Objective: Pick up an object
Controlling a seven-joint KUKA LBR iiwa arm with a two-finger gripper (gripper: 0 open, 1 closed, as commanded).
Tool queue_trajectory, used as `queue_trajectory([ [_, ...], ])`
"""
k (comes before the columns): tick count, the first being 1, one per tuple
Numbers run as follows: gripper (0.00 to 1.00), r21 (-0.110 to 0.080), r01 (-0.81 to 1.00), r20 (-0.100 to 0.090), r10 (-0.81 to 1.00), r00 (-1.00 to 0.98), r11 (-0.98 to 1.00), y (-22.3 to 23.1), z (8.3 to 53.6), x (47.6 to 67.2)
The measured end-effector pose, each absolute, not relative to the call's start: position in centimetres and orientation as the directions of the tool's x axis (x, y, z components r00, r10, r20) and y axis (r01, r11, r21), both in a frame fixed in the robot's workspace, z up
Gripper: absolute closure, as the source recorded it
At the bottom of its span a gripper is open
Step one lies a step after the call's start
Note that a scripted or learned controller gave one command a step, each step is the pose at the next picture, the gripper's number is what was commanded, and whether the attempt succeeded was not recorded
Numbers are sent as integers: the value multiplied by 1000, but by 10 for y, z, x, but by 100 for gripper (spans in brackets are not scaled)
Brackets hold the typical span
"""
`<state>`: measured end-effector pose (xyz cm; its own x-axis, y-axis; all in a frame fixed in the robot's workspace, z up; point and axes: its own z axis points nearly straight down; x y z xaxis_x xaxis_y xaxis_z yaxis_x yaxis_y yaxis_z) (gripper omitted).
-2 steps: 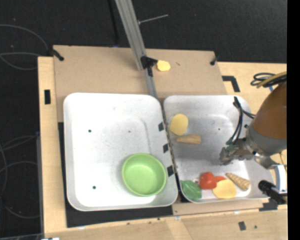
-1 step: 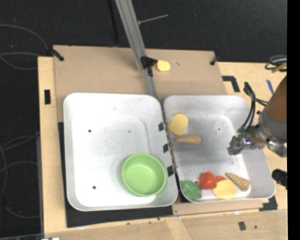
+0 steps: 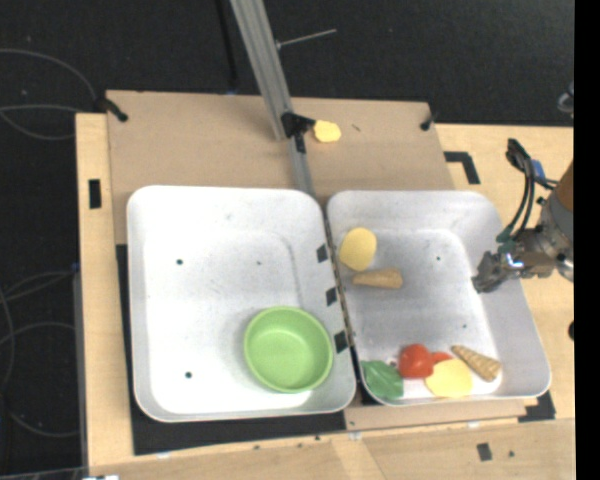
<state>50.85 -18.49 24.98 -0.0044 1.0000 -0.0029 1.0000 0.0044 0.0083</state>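
Our gripper [image 3: 488, 274] hangs at the right bin's [image 3: 420, 208] rim (whether wide or narrow we cannot tell); the red object [image 3: 414, 360] lies crowded in the near corner beside the yellow piece [image 3: 450, 378]; we risk nudging neighbours and closing on nothing.

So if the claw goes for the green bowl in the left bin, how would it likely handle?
The green bowl looks like rigid moulded plastic, so probably stiff and light. It sits upright on a wide base, so tipping seems unlikely. Its smooth, rounded wall may slip between fingers; gripping the rim is probably safer. Pushed, it would likely slide across the white bin.
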Motion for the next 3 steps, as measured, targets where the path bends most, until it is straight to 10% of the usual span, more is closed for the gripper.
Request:
queue_trajectory([
  [3,100,2,1000,2,1000,-8,8,-17,251,540],
])
